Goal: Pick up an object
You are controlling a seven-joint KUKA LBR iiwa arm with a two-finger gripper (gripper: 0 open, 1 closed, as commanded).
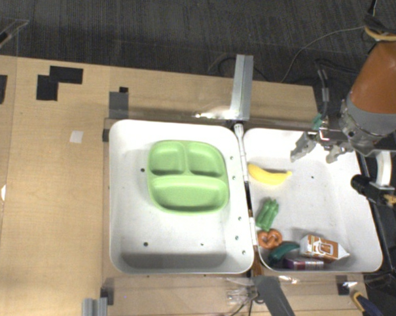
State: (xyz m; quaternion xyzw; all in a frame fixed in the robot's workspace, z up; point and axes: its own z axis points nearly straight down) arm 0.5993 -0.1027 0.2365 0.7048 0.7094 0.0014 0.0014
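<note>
The bench [45,200], pale wood, carried two shallow white bins side by side. The left bin [127,203] held a green divided plate [186,175] lying flat near its middle, three compartments showing. The right bin [343,213] held the smaller things. The arm [379,83], grey with an orange band, reached in from the right and hung over the upper right part of that bin. Its end effector [318,147] stood released, the two fingers spread apart with nothing between them, above the bin's upper edge and apart from every object.

A yellow banana [269,175] lay on its side near the bin's left wall, just below and left of the end effector, not touching it. Below the banana, a green vegetable-like piece [267,213] lay tilted against the left wall. Lower down, near the bottom edge, a small brown and white carton [323,246] lay on its side. Left of it sat an orange pretzel-shaped item [270,238], touching a dark green item [285,251]. A dark purple piece [305,262] lay just beside these; its kind could not be told.
</note>
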